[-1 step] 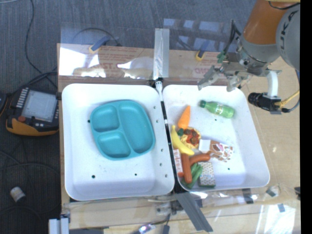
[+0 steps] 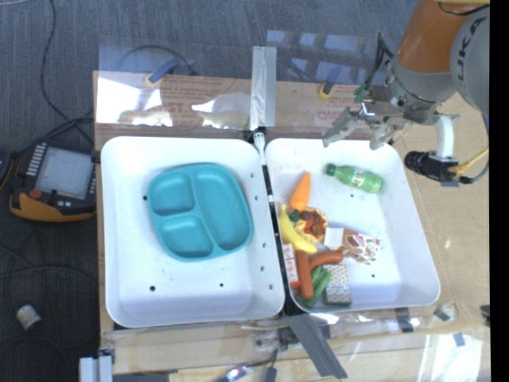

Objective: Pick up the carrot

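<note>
The carrot (image 2: 300, 191) lies in the right bin (image 2: 413, 237), near that bin's left wall and toward its far end, its tip slanting up and to the right. Just below the carrot, touching its thick end, sits a pile of toy food: a yellow banana (image 2: 291, 233), a red and yellow piece (image 2: 312, 223), and below those a sausage (image 2: 326, 257), a green piece (image 2: 320, 281) and a small patterned packet (image 2: 338, 285). A pink and white packet (image 2: 362, 247) lies to the lower right of the carrot. A green bottle (image 2: 355, 178) rests on its side to the carrot's right, near the bin's far wall.

Left of the carrot, across the divider, the left bin (image 2: 127, 293) holds a teal divided plate (image 2: 199, 210).

The gripper (image 2: 362, 134) hangs above and to the right of the carrot, over the right bin's far rim, its two fingers spread apart with nothing between them, well clear of the carrot.
</note>
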Action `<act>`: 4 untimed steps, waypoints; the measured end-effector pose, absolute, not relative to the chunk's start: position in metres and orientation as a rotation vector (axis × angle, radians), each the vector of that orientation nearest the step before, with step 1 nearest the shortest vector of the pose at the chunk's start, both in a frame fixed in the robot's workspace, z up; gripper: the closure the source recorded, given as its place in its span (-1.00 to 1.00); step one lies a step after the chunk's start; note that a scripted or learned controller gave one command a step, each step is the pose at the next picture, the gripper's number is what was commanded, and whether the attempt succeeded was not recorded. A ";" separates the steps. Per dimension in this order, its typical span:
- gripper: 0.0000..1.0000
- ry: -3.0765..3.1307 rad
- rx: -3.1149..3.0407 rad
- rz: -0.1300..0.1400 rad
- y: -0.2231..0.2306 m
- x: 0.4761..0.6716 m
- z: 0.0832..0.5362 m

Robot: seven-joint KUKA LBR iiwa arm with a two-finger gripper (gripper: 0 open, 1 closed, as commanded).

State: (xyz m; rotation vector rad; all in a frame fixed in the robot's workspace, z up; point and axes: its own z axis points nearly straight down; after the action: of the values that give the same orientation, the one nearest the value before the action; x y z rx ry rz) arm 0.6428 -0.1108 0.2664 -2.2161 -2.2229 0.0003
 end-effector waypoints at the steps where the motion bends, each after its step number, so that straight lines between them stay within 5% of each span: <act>1: -1.00 -2.383 -2.062 -0.006 -0.109 0.671 0.113; 2: -1.00 -2.532 -1.877 -0.004 -0.108 0.654 0.090; 3: 1.00 -2.530 -1.877 -0.015 -0.106 0.655 0.101; 4: 1.00 -2.325 -2.114 0.002 -0.050 0.643 0.223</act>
State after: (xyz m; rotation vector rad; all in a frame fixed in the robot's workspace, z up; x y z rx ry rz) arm 0.6433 -0.0498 0.2226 -2.1140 -2.3248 0.0018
